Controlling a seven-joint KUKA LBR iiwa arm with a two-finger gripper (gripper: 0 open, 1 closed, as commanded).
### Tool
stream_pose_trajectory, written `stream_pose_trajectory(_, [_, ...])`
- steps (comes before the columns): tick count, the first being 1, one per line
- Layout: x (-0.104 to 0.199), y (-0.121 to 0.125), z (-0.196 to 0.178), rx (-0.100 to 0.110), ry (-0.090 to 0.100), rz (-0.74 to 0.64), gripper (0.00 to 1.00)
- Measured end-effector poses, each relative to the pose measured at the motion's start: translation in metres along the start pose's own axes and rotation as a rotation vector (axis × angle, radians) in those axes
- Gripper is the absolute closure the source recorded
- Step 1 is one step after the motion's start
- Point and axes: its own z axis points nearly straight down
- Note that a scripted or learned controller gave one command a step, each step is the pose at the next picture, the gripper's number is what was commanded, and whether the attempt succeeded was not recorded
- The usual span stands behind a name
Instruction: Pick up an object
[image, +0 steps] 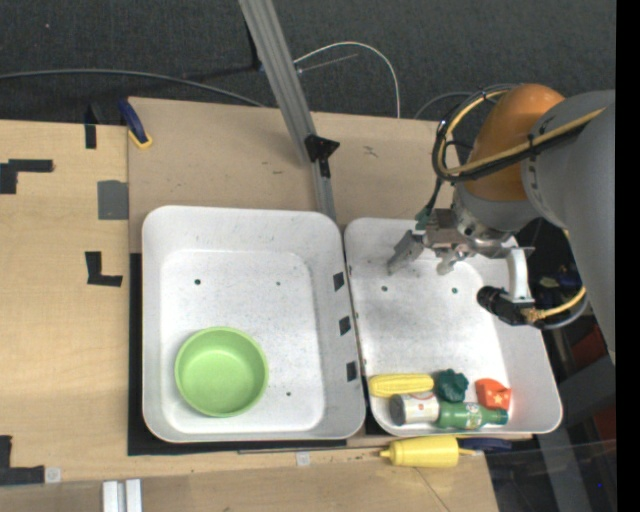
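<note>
At the bottom edge of the frame, nearest the camera, a yellow squeeze bottle (424, 452) is seen lying on its side on the wooden bench (220, 150), just outside the lower rim of the right bin (420, 300). Inside that bin, along its lower edge, a small cluster of objects is gathered: a yellow corn cob (401, 384) lying flat, a dark green lumpy item (451, 383) just to its right, a white cylindrical container with a red label (414, 409) below the corn, a green bottle (470, 417) lying beside it, and an orange-red item (493, 394) at the lower right corner. These are packed close together, several touching. The rest of the right bin floor is bare, speckled white.

In the left bin (240, 240), a light green bowl (221, 371) is placed upright in the lower left corner.

The gripper (428, 256) is found at the upper part of the right bin, well apart from the object cluster. Its two fingers are spread apart and nothing is seen between them. Above it, the grey arm (575, 160) with its orange band enters from the upper right of the frame, with yellow and black cables looped around the wrist.

A grey metal pole (290, 90) is seen slanting from the top centre down to the seam between the two bins. Black tape marks are scattered over the bench at the left of the frame.
</note>
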Motion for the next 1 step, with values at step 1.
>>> stream_pose_trajectory(1, [0.0046,0.0007,0.064,0.0,0.0,-0.001,0.0])
